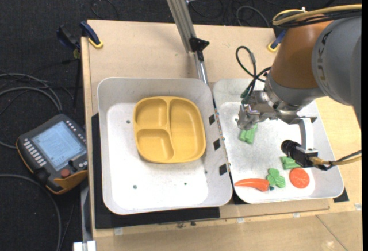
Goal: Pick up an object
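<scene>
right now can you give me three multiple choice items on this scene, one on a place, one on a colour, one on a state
1. Where does the yellow divided plate lie?
A. left bin
B. right bin
C. bare bench

2. What colour is the block under the gripper?
A. blue
B. green
C. white

3. How does the carrot lie?
A. standing upright
B. on the plate
C. flat on the bin floor

Answers:
1 A, it sits in the left bin.
2 B, the green block shows just below the gripper.
3 C, it lies flat near the right bin front rim.
</scene>
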`<state>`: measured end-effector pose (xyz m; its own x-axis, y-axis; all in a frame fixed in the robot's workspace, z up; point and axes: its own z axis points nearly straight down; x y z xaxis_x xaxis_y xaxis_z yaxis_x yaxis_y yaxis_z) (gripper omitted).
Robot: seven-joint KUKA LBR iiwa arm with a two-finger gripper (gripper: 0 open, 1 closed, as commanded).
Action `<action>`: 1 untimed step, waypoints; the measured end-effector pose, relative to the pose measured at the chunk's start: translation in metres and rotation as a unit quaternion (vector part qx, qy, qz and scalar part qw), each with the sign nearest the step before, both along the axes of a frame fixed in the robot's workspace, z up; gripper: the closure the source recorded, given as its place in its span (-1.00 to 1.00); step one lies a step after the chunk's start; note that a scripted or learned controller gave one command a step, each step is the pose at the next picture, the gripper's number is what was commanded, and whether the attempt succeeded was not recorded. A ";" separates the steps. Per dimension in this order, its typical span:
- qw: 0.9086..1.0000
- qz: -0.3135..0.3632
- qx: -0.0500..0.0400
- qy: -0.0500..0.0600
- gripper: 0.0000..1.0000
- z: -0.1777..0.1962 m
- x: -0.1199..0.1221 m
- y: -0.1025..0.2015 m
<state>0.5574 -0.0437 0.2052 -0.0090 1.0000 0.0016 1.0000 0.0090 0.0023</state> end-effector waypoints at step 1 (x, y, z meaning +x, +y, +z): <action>1.000 -0.001 0.000 0.000 1.00 0.008 0.016 0.046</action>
<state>0.5735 0.0027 0.2128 -0.0072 1.0000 0.0017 1.0000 0.0072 0.0023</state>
